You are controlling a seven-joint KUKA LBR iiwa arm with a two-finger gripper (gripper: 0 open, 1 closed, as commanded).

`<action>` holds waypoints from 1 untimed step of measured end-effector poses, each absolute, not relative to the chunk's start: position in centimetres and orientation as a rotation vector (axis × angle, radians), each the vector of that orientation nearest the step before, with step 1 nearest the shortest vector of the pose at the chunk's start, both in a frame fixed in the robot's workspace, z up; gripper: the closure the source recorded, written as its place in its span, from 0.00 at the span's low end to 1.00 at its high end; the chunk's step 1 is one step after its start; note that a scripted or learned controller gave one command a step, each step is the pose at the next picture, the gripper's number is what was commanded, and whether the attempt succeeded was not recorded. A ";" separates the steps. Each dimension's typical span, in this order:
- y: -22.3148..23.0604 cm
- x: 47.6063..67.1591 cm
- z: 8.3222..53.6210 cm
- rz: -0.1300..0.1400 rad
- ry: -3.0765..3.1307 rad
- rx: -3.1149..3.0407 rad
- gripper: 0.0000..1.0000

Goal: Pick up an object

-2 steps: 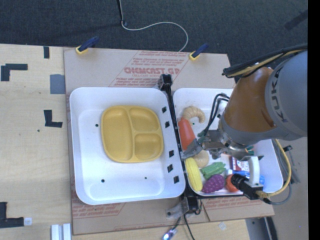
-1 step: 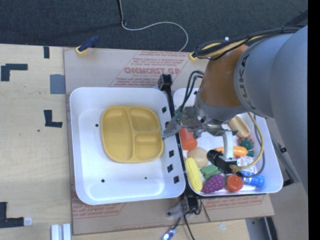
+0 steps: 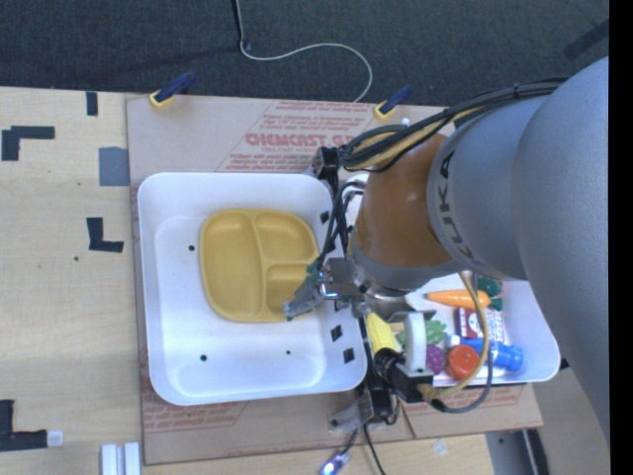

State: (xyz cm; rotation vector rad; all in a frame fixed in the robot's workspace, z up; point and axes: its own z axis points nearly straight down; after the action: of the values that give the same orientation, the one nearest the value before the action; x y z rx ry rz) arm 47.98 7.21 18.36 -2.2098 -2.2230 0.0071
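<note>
A yellow divided plate (image 3: 252,260) lies in the left white bin (image 3: 173,295), toward its back. My gripper (image 3: 302,302) hangs low over the plate's near right rim, close to the wall between the two bins. Nothing can be made out in it. The grey and orange arm (image 3: 415,216) covers most of the right bin (image 3: 539,344). Beside the arm in that bin lie an orange carrot (image 3: 457,297), a yellow item (image 3: 381,332), a green and white item (image 3: 416,339), a red ball (image 3: 462,361) and a blue item (image 3: 504,356).
Both bins rest on a cardboard sheet (image 3: 287,137) held by yellow and blue clamps (image 3: 170,89) at its far edge. A white cable (image 3: 297,52) loops over the dark floor behind. Black cables (image 3: 371,404) hang off the wrist at the near edge.
</note>
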 end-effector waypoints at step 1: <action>24.5 52.9 21.3 -0.012 -2.240 -2.198 0.00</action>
State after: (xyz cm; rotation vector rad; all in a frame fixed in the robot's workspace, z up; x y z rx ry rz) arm 52.88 24.46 21.33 -2.1983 -2.2404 -0.0120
